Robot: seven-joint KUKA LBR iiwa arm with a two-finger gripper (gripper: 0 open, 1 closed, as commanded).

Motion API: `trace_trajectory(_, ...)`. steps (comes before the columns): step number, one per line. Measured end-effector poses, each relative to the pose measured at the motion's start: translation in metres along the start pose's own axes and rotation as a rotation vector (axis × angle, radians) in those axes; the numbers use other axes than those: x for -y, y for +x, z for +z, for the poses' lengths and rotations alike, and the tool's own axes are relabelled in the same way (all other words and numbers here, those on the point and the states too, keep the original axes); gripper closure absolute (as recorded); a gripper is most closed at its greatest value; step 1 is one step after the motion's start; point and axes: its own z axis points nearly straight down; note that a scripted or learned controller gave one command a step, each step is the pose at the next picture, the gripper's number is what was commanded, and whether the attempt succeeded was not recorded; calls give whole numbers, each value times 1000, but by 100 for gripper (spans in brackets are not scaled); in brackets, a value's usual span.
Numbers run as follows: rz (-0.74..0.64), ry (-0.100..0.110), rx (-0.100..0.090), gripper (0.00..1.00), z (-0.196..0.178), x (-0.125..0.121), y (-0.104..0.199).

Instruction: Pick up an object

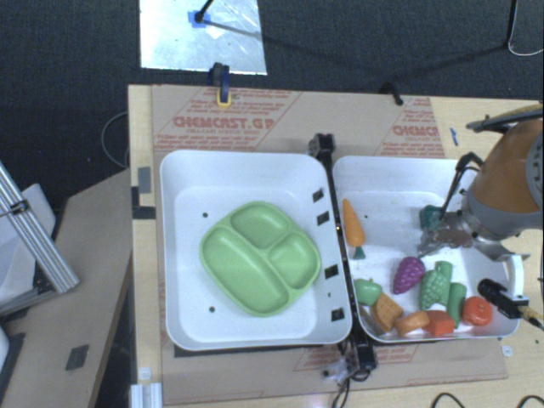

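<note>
several toy foods crowd the near corner of the right bin [387, 177], and which of them is the one to be lifted cannot be told. the purple grape bunch [408, 273] lies nearest the gripper [435, 236], just below and left of it, apart from it as far as the view shows. beside the grapes is a green bumpy piece [435, 284], with a smooth green one [457, 300] touching its right side. along the near wall sit a green round piece [367, 291], a tan wedge [388, 311], an orange lump [413, 320] and a red-orange tomato-like piece [477, 311]; their shapes blur together where they overlap. an orange carrot [353, 222] lies alone by the left wall.

the gripper is small, dark and blurred, partly under the arm's wrist; whether its claw is open or closed cannot be told. the arm [508, 181] is cut off at the right edge.

the left bin [187, 177] holds a green divided plate [259, 257].
</note>
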Motion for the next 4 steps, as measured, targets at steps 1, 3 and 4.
trace_trajectory(1, -4, -4, 1, 100, -57, -11, 5)
trace_trajectory(3, -4, 0, 0, 100, -130, -23, 10)
trace_trajectory(4, -8, -2, -2, 100, -141, -56, 53)
